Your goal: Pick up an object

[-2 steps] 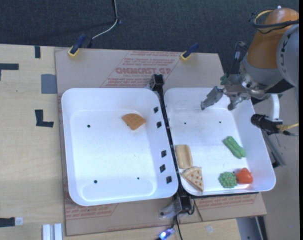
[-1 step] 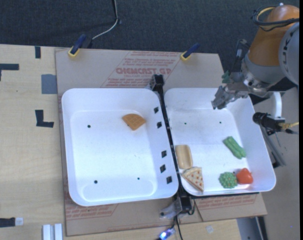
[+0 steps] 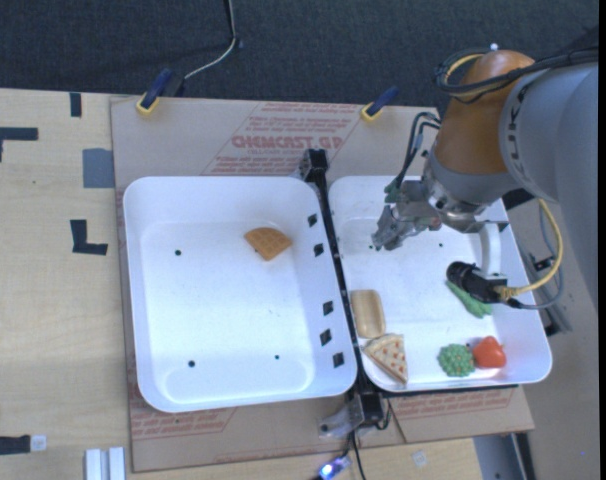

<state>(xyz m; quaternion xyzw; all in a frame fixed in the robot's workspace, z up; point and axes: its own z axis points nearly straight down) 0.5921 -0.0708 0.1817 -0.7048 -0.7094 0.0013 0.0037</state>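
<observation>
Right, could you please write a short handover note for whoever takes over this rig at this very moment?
Gripper: over the back left part of the right bin, with no object seen in its grasp.
Right bin: bread roll by the divider, wedge slice just in front of it, broccoli and red piece side by side at the front right corner.
Left bin: one tan waffle-like piece toward the back.
Done: nothing picked up as far as can be seen.
Left: the whole pick; the bread roll looks the nearest candidate.
</observation>
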